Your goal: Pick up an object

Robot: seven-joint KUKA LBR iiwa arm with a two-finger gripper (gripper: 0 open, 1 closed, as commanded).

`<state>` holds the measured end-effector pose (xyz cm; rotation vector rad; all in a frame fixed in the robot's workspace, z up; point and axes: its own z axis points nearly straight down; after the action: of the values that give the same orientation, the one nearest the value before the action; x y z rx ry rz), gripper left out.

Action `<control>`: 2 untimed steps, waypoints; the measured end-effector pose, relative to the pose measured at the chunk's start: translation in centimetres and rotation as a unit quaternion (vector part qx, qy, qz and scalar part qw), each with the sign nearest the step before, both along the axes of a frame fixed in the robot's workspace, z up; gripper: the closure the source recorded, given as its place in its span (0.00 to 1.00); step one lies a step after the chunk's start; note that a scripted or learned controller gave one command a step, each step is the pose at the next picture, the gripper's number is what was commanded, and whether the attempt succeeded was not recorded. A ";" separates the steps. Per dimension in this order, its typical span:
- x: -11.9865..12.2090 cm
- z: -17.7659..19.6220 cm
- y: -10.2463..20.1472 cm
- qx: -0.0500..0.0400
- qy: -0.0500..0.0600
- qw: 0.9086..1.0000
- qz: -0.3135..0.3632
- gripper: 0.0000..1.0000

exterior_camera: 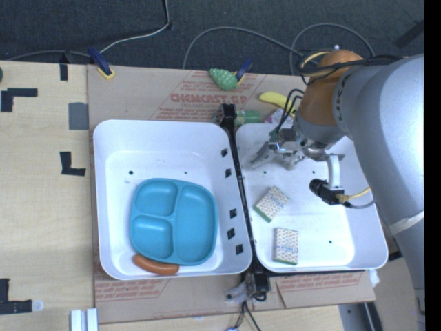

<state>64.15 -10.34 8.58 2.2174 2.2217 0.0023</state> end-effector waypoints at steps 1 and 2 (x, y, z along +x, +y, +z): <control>2.7 -0.1 0.2 0.000 0.000 1.000 0.000 0.00; -5.0 0.0 0.5 0.000 0.001 1.000 -0.001 0.00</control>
<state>59.15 -9.82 8.62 2.2198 2.2205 0.0002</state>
